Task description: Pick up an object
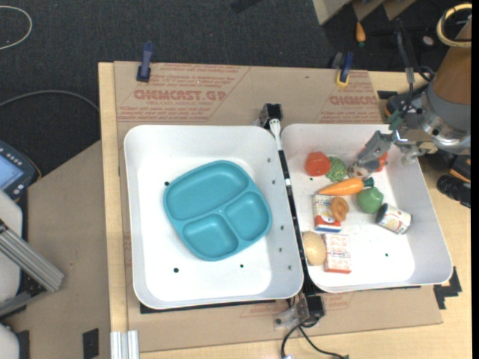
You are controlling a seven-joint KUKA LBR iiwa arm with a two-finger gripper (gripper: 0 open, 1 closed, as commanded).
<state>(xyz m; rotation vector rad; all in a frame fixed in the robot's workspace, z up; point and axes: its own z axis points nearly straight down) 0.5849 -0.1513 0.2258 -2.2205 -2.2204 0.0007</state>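
Gripper [372, 155] poised over the toy carrot [342, 188]
Finger opening can't be told, nothing visibly held; crowded toys beside the carrot could deflect a descent into a miss.

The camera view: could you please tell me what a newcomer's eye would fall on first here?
First the teal tray, with three compartments, lying alone in the left bin. Next the bright clutter in the right bin: a carrot at its middle, a tomato beyond it, and a green pepper beside a small can. The gripper hangs over that bin's far right part.
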